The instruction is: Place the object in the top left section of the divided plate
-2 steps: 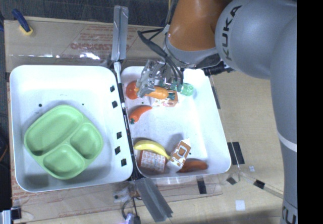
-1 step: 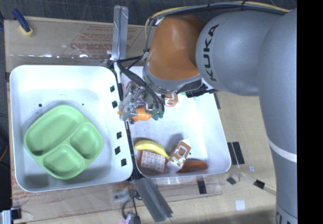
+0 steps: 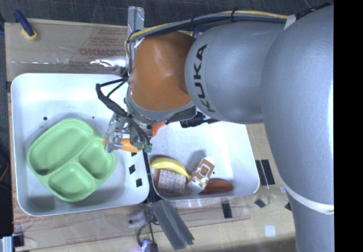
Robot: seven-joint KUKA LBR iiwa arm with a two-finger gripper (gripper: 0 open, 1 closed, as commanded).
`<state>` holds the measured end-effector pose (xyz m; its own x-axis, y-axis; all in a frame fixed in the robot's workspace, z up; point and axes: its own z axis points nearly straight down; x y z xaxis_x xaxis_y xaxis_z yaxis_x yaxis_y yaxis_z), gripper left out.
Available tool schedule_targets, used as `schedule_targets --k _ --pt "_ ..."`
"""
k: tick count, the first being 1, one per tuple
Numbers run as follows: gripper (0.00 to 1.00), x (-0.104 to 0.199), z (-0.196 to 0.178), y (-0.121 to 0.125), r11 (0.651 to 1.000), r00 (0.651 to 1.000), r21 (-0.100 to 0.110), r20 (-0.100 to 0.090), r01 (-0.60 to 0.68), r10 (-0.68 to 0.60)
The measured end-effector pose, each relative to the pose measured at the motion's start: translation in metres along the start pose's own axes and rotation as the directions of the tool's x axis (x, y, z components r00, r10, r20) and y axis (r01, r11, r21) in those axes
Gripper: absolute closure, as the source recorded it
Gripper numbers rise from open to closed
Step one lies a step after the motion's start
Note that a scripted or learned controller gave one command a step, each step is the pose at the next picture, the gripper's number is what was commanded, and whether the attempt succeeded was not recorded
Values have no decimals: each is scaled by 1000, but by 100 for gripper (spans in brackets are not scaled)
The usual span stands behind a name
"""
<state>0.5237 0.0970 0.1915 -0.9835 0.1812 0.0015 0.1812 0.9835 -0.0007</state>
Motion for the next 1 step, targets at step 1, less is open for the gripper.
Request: schedule_targets --k 1 --pt "0 0 0 0 1000 1000 0 0 -1 1"
